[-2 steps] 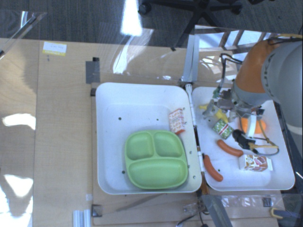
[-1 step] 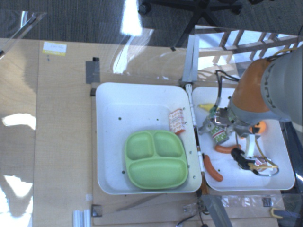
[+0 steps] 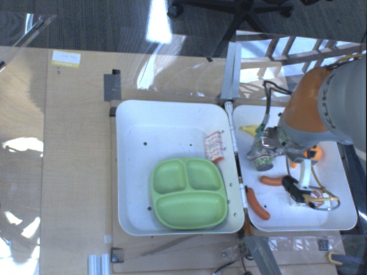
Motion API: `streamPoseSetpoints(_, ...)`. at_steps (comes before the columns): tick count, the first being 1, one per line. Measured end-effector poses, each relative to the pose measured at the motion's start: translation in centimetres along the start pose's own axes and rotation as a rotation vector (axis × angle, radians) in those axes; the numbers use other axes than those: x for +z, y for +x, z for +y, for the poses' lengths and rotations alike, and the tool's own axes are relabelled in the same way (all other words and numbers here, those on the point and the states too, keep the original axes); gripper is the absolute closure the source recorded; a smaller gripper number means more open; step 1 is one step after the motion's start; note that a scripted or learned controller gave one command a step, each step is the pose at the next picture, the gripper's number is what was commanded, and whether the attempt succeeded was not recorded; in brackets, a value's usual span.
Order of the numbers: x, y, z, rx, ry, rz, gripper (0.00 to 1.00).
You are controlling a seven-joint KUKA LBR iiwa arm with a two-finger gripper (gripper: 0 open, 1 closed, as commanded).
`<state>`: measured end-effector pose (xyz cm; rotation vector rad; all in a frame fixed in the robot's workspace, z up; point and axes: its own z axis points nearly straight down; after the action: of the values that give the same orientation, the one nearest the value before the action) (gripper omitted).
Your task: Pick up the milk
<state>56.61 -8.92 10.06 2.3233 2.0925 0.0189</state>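
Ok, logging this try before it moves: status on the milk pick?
Gripper over right bin. Milk carton in left bin, by green plate. Bin walls lie between.

Bright daylight from top of view; a hard white glare streak sits on the bench (image 3: pixel 157 16), w/ paler patches at its left edge. Both white bins (image 3: pixel 172 119) look near blown out. Soft shadows under the arm (image 3: pixel 321 102). Focus decent, slight softness overall.
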Motion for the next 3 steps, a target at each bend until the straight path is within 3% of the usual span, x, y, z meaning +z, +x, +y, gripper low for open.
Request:
streamPoseSetpoints(1, -8.4, 9.5, 1.1, 0.225, 0.014, 0.000, 1.00)
streamPoseSetpoints(2, -8.3, 17.8, 2.5, 0.422, 0.016, -0.003, 1.00)
streamPoseSetpoints(3, -16.8, 25.4, 5.1, -0.180, 0.010, 0.004, 1.00)
